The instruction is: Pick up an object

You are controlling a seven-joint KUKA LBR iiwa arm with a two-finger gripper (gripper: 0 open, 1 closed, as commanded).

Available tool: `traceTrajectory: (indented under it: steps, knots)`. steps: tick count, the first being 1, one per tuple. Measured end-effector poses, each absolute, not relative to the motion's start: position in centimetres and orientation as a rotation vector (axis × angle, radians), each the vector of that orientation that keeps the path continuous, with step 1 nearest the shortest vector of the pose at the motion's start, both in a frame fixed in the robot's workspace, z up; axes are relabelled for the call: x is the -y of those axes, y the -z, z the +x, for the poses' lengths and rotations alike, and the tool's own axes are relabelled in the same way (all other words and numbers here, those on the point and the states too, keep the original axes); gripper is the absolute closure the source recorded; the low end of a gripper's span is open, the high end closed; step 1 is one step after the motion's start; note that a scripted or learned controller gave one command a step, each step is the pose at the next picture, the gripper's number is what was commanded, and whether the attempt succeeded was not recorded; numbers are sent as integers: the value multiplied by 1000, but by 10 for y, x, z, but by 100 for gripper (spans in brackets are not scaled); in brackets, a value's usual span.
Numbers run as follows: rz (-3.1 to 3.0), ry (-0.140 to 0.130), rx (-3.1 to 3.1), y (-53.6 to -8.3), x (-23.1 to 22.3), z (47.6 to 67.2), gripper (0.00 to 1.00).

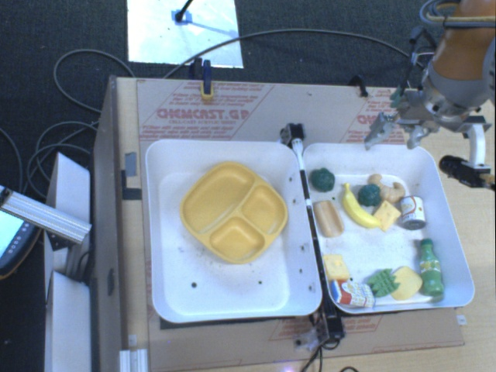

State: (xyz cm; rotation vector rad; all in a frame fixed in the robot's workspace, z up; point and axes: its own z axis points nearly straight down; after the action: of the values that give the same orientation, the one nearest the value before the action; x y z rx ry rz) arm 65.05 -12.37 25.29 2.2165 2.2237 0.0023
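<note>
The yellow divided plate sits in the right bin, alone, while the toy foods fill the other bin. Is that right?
Not quite. The camera view shows the yellow divided plate alone in the left bin, not the right. The toy foods, such as the banana and green bottle, fill the right bin.

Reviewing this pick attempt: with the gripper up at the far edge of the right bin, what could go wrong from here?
1. The gripper sits open above the right bin's far rim; descending there could hit the rim.
2. The banana, dark green ball and cheese wedge touch, so the fingers may nudge neighbours or close on two.
3. The can lies on its side and may roll.
</note>
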Motion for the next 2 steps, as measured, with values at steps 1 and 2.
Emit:
traceTrajectory:
  steps: [1, 2]
  knots:
    - [2216, 0, -2227, -163, 108, 651, 0]
    - [2216, -4, -2221, -104, 89, 624, 0]
